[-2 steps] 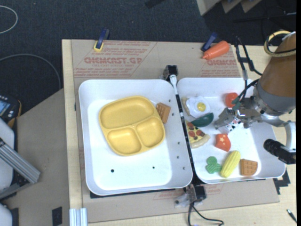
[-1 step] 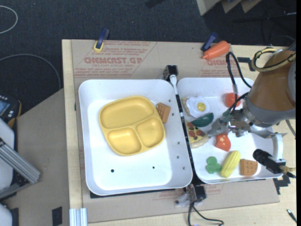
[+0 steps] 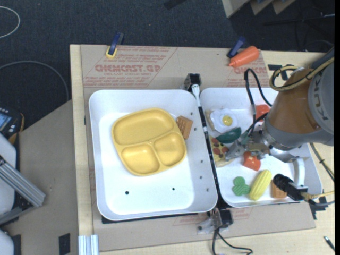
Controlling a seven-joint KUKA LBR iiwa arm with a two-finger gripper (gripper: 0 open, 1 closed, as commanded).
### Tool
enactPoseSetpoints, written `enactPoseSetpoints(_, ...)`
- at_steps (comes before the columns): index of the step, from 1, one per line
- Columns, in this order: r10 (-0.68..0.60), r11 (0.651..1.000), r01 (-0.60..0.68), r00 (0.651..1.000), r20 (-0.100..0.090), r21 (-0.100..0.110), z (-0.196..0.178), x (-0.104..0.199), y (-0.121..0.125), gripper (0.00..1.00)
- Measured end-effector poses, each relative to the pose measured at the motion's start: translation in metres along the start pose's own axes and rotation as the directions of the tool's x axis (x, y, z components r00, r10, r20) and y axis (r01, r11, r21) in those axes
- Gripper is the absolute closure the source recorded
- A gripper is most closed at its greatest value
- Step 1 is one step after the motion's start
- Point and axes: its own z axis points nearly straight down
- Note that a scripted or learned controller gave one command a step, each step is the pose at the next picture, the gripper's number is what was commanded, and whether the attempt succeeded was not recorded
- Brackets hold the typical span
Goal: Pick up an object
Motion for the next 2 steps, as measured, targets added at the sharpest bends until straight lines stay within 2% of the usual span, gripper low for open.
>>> enactPoseSetpoints(1,0.0,1.0,0.0,1.0,-0.001,-0.009,0.015,0.001,0.002,0.0)
enactPoseSetpoints(2,0.001,1.0,-0.001,1.0,0.0,-0.017,0.003,0.002,0.004,1.0)
